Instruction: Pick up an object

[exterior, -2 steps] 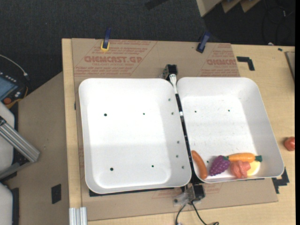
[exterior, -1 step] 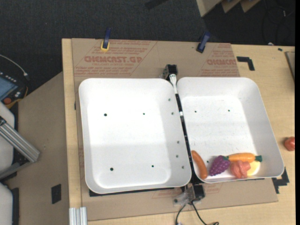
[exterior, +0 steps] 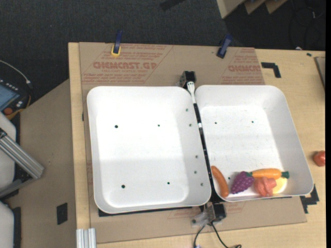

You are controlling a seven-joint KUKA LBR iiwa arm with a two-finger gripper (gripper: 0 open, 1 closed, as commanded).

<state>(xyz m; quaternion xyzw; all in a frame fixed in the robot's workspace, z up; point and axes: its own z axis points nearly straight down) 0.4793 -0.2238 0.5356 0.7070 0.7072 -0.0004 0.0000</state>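
Several toy foods lie along the front edge of the right bin [exterior: 248, 138]. An orange sausage-shaped piece [exterior: 220, 181] lies at the bin's front left corner. Beside it sits a purple bunch of grapes [exterior: 241, 182]. Further right, an orange carrot [exterior: 269, 173] rests above a red piece [exterior: 264, 186] and a pale yellow piece [exterior: 280, 186], all touching one another.
The left bin [exterior: 142, 149] sits beside the right one on a brown cardboard sheet [exterior: 155, 61], held by a blue clamp [exterior: 118, 44] and another clamp [exterior: 224, 46]. A small red object [exterior: 319, 158] lies on the bench to the right of the bins.
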